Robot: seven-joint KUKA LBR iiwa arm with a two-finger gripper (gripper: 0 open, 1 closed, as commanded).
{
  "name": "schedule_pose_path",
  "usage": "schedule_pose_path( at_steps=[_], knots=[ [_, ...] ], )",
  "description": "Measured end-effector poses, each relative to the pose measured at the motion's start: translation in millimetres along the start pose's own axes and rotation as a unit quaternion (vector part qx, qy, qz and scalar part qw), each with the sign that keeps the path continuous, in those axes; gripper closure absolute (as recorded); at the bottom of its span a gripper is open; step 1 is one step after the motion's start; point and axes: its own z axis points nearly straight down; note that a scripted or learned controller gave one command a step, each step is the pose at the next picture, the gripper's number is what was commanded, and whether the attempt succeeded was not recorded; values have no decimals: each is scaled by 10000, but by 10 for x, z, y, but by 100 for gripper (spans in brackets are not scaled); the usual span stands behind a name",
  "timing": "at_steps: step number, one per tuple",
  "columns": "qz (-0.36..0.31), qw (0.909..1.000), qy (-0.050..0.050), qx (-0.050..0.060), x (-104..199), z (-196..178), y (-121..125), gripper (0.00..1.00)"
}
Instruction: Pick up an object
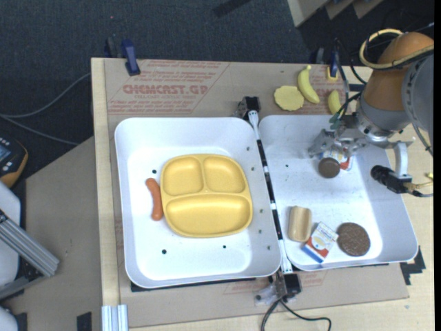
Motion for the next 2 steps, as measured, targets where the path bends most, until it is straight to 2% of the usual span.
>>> schedule_pose_path(
  at_steps=[1, 2],
  knots=[
    [5, 9999, -24, -106, -100, 19, -262, 0],
    [5, 9999, -49, -125, -114, -104, -245, 100]
  ],
)
